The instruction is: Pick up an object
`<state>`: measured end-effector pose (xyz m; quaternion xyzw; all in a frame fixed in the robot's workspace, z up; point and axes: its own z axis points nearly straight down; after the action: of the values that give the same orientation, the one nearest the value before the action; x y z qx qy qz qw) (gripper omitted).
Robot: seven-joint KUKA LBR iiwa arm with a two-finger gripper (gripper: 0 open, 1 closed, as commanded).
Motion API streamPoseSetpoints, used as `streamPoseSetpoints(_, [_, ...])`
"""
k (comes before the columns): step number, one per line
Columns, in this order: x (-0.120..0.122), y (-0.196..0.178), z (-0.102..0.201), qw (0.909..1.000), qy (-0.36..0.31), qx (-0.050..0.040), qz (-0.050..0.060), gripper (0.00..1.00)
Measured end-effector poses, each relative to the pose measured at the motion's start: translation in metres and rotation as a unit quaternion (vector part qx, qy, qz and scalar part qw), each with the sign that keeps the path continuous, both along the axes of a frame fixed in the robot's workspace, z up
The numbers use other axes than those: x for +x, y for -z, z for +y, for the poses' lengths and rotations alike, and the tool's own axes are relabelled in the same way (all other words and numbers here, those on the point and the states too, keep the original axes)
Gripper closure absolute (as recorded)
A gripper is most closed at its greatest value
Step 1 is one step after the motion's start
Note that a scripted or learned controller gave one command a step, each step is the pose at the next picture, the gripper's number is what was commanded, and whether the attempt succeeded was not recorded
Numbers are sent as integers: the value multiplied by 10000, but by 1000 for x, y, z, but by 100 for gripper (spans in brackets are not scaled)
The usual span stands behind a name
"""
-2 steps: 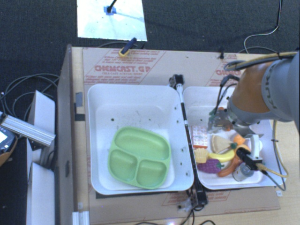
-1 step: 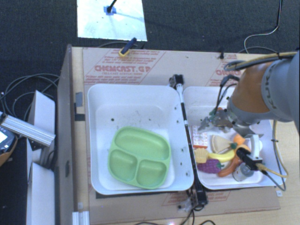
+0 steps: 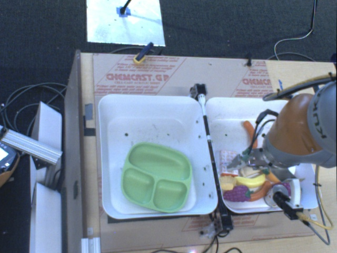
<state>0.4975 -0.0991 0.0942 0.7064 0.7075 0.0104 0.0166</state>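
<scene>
Currently the grey arm with its orange wrist band point(image 3: 295, 123) reaches in from 3 o'clock and is bent low over the right-hand shallow white plastic bin point(image 3: 229, 117). Its two-finger metal gripper point(image 3: 247, 161) hangs just above a small heap of toy food at the bin's 6 o'clock end. Whether the tool is spread or pressed together I cannot tell; the wrist hides it, and nothing visibly sits in its grasp.

Candidates for the pick, all crowded together:
- yellow banana-shaped plastic toy point(image 3: 251, 181), directly under the tool, nearest target
- purple bunch of toy grapes point(image 3: 237, 193), at 7 o'clock of the banana, touching it
- small pale yellow lumpy toy piece point(image 3: 227, 182), at 9 o'clock of the banana
- orange toy carrot point(image 3: 249, 128), apart from the heap, toward 12 o'clock

Left-hand white bin point(image 3: 113, 117) carries a light green three-compartment plastic plate point(image 3: 156, 177); not relevant to this grasp.

Judgement: the step is final descent and closure. The banana looks best — come straight down, straddle its narrow width rather than its length, and avoid catching the grapes. The heap is tight, so a shallow closure may slip; go fully down before closing.
</scene>
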Motion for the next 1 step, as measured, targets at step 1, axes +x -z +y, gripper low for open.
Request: streamPoseSetpoints(1, [74, 1, -16, 9999, -7, 27, 97, 0])
